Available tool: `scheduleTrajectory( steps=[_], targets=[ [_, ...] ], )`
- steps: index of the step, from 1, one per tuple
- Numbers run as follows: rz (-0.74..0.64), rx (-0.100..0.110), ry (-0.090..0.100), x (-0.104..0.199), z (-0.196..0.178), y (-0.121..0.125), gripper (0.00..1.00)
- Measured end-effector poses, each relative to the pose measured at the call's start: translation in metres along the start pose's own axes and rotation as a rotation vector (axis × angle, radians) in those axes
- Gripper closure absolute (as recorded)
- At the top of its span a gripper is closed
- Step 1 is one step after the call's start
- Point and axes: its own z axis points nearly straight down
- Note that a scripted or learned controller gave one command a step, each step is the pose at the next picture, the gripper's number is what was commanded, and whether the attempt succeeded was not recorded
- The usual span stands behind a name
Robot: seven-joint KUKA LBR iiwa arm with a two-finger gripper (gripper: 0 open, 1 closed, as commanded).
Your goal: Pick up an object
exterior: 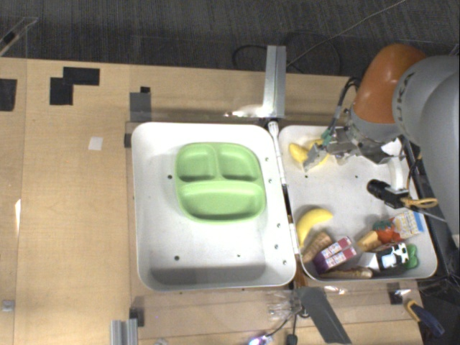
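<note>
The gripper (pixel 317 157) is low in the back left corner of the right bin (pixel 345 192), its tip right against a small yellow toy (pixel 302 152). That toy is bright yellow, rounded and short, lying on the bin floor near the wall; whether the gripper has hold of it cannot be told. Nearer the front lies a yellow banana (pixel 313 222), with a purple carton (pixel 336 255) beside it. A green divided plate (pixel 218 180) sits in the left bin (pixel 154 214).

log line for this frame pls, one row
phase: reaching | gripper: low in right bin, at small yellow object, grasp unconfirmed | left bin: green divided plate | task: pick pending
</note>
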Motion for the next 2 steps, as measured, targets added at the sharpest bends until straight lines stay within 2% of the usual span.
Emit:
scheduleTrajectory(
  steps=[1,2],
  targets=[
    [-0.003,-0.003,-0.001,0.0001,-0.0092,0.0021,1.0],
    [-0.004,-0.003,-0.001,0.0002,-0.009,0.002,0.0]
  ],
)
